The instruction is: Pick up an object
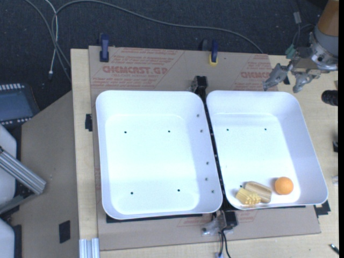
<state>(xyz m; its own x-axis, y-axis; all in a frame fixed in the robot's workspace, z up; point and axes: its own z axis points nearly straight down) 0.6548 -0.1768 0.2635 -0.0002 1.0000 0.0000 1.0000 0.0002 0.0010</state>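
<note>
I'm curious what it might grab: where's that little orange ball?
The orange ball lies in the right bin, near its front right corner, just right of a tan piece.

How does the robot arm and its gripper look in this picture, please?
The arm is grey, with an orange band above the wrist. Its gripper is small, made of grey metal with two thin fingers, and has a small teal-green part near its base.
</note>
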